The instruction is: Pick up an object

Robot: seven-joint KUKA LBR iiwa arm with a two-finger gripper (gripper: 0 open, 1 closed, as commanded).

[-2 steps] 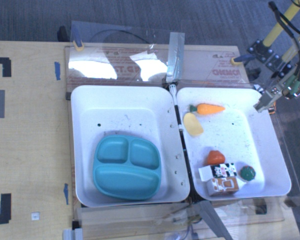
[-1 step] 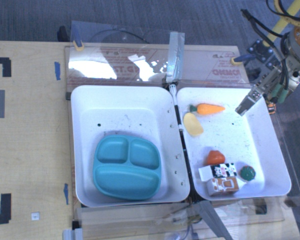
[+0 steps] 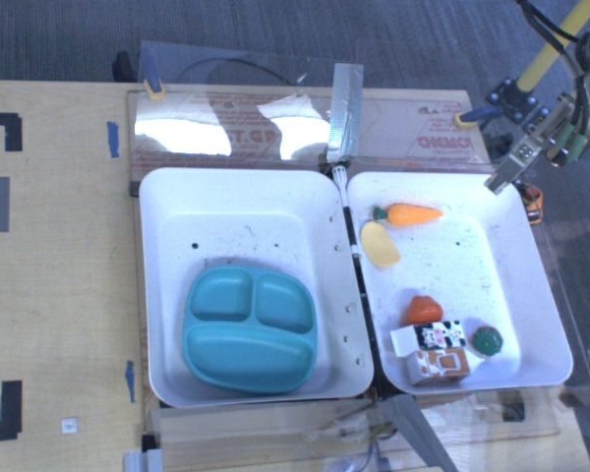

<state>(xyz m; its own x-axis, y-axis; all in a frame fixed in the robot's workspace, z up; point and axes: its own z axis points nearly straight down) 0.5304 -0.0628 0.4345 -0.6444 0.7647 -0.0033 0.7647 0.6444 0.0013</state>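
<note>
Up at the right bin's (image 3: 541, 293) far right corner, the gripper (image 3: 516, 170) hovers, finger state unclear; orange plastic carrot (image 3: 411, 214) lies well left of it, inside.

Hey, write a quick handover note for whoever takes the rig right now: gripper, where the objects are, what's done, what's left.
Gripper: above the right bin's far right corner, holding nothing that can be seen.
Right bin: carrot and yellow piece at the far left; red piece, cartons and green ball near the front.
Left bin: blue tray.
Done: nothing picked.
Left: lower onto one object, grip, lift.
</note>
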